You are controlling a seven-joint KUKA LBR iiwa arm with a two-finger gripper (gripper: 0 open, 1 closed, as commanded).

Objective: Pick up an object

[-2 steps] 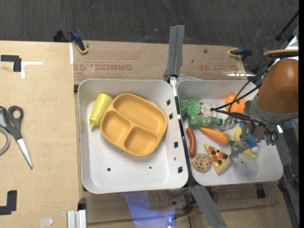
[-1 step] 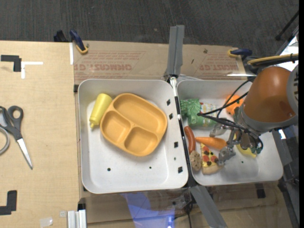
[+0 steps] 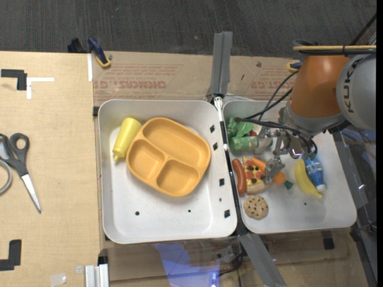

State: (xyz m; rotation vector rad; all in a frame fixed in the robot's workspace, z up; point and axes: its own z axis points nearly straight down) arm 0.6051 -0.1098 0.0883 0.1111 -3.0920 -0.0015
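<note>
The gripper (image 3: 276, 171) is hovering low over the pizza slice (image 3: 254, 175) (banana (image 3: 306, 180) just right), its finger state seemingly unreadable.

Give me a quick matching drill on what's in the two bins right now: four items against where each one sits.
Items:
1. orange divided tray
2. yellow bottle
3. cookie
4. banana

Places:
A. right bin, near its front edge
B. middle of the left bin
C. right bin, right of the gripper
D. left bin, against the tray's left rim

Pairs: 1-B, 2-D, 3-A, 4-C
</note>
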